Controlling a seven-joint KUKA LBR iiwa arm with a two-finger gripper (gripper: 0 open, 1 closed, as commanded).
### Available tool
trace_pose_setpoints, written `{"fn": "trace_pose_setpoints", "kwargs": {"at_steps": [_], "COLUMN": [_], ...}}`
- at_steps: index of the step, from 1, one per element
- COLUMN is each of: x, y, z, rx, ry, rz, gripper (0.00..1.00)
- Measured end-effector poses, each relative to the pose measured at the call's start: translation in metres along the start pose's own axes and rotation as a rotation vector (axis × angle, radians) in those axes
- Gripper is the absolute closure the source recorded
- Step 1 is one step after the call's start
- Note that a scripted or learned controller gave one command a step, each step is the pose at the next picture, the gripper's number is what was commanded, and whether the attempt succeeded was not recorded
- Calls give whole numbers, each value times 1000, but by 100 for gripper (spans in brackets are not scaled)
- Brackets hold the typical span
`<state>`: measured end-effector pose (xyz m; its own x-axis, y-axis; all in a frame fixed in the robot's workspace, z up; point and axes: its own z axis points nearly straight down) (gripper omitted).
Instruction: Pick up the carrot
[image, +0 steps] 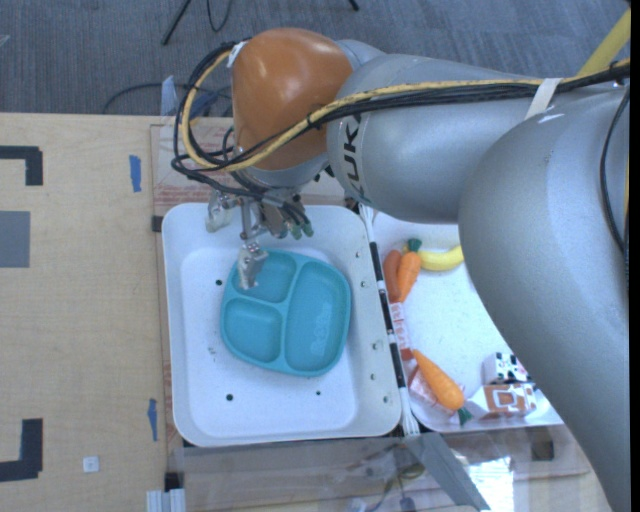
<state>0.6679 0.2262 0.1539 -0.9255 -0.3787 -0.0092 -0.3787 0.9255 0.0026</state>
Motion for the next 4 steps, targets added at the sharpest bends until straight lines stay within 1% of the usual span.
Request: {"fn": "trace_pose_setpoints", "kwargs": {"at_steps": [1, 2, 3, 4], "x": [23, 5, 25, 13], "y": [-60, -19, -59, -13], "z": [46, 41, 47, -19], "rx": [-15, 6, -21, 0], "ry": [-14, -6, -20, 0], "rz": [-213, 37, -172, -104], "gripper": [0, 0, 0, 0]}}
